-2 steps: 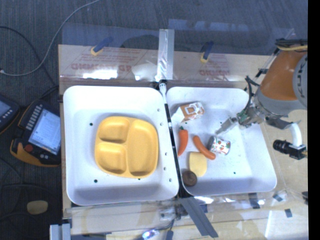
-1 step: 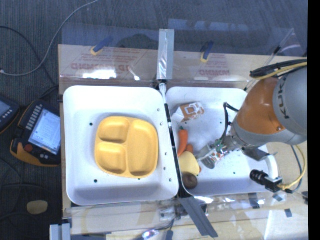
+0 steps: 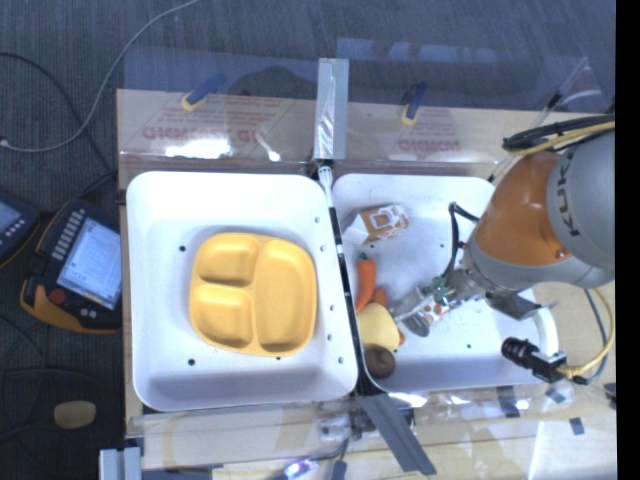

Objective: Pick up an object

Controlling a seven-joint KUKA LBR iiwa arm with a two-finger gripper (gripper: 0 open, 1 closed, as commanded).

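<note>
Grey and silver, the claw (image 3: 418, 317) is low in the right bin (image 3: 470, 363), reaching toward the divider (image 3: 343, 288) between the two bins, and I cannot tell how far it is open or if it has hold of anything (the tip is too small and mixed with coloured parts). Just beside the claw, toward the divider, lies a yellow round object (image 3: 375, 323), and an orange carrot (image 3: 366, 280) lies along the divider just above it. A brown round object (image 3: 380, 361) sits below the yellow one, near the divider's lower end. A small orange and white packet (image 3: 384, 222) lies farther up, near the divider's upper part. Behind the claw, away from the divider, the arm shows its orange band (image 3: 520, 218). Across the divider, the left bin (image 3: 160, 218) holds a yellow compartment tray (image 3: 255, 293).
</note>
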